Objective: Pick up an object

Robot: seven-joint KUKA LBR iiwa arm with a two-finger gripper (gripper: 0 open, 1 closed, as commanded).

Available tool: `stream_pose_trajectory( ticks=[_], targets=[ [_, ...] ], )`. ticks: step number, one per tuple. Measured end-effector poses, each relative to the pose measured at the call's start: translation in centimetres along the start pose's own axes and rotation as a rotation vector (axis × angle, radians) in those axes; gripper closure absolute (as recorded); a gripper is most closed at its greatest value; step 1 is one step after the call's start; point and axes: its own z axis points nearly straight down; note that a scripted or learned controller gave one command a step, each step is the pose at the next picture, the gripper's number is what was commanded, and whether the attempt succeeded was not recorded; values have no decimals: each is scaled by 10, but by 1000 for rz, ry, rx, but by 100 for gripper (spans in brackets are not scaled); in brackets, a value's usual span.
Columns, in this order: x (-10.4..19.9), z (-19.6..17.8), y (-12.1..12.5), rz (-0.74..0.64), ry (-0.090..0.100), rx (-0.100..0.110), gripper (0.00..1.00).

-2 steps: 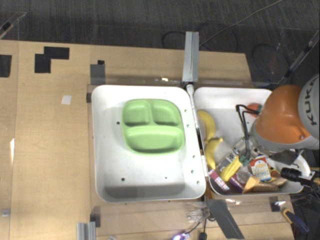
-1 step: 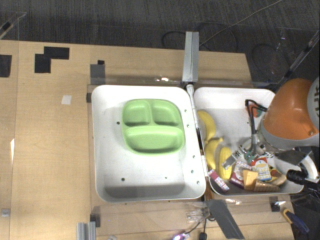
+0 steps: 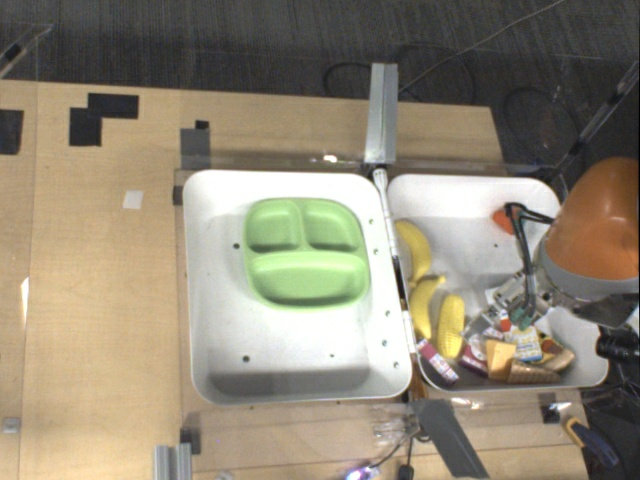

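In the right bin (image 3: 455,203) lie three yellow bananas (image 3: 428,303) along its left side. Next to them is a pile of small packaged items (image 3: 520,353) at the front, with a purple-wrapped piece (image 3: 437,360) at the front left. A small orange object (image 3: 502,220) rests further back. The arm's orange band (image 3: 600,218) hangs over the bin's right side. My gripper (image 3: 512,313) is down low at the back edge of the pile, just right of the bananas. Whether it touches or holds anything I cannot tell.
The left bin (image 3: 215,298) holds a green divided plate (image 3: 305,250) near its middle. A metal post (image 3: 381,113) stands behind the wall between the two bins. Wooden bench surface (image 3: 90,298) lies to the left; cables run over the dark floor behind.
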Motion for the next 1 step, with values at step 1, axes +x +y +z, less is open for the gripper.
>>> stream_pose_trajectory(
  ticks=[1],
  targets=[
    [0, -63, 1, -155, -1, -1, 0]
  ],
)
